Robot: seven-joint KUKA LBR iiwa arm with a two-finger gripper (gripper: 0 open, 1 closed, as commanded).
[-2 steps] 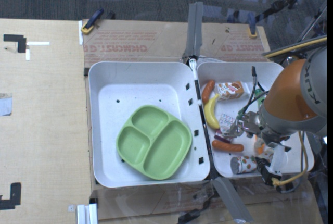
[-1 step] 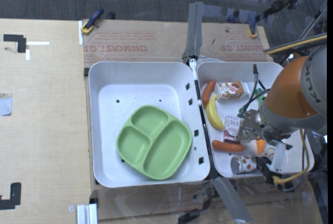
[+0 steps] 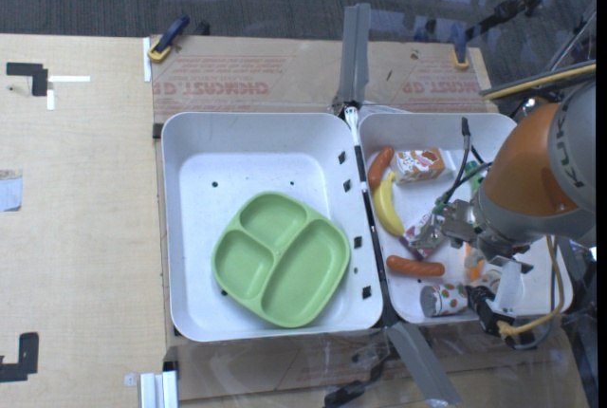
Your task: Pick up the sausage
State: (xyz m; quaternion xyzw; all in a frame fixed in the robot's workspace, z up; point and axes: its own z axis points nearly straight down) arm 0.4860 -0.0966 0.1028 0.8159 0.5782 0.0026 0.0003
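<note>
I note a light wooden bench (image 3: 76, 207) carrying two shallow white bins side by side: left bin (image 3: 180, 235); right bin (image 3: 403, 306); brown cardboard sheet (image 3: 247, 74) lying behind them.

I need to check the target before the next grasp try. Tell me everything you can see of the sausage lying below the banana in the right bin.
The sausage is a short, smooth, reddish-orange cylinder with rounded ends, glossy like plastic toy food. It lies flat and nearly level across the floor of the right bin, just below the lower tip of the banana. The hand hovers just above its right half. A small can sits below its right end. Whether anything touches it is too close to tell.
</note>
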